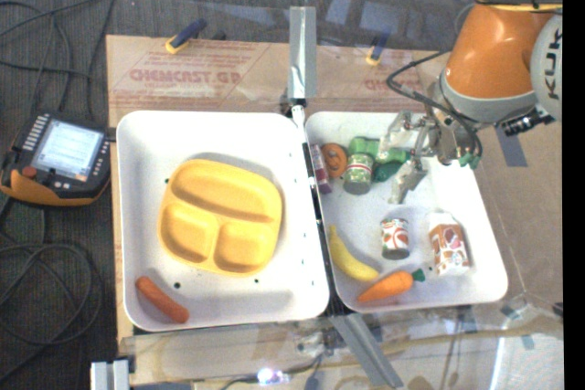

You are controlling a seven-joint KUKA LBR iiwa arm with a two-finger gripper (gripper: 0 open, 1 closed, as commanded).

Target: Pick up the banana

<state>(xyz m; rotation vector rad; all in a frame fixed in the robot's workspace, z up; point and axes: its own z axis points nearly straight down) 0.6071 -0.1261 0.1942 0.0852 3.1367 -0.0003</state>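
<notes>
a broad, glossy orange band (489, 50) is seen above the wrist, set against a pale grey casing marked with part of a dark "ku" lettering. black cables are looped around the wrist. the gripper (411, 169) is built of silvery metal parts.

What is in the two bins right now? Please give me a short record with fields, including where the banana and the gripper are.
target: banana, lying near the left wall of the right bin, toward the front
beside target: carrot, just to its right; touching or not, cannot tell
gripper: gripper over the back of the right bin, apart from the banana
near gripper: green can
other right bin items: two small cartons
left bin: left bin holds a yellow divided tray and a sausage
</notes>
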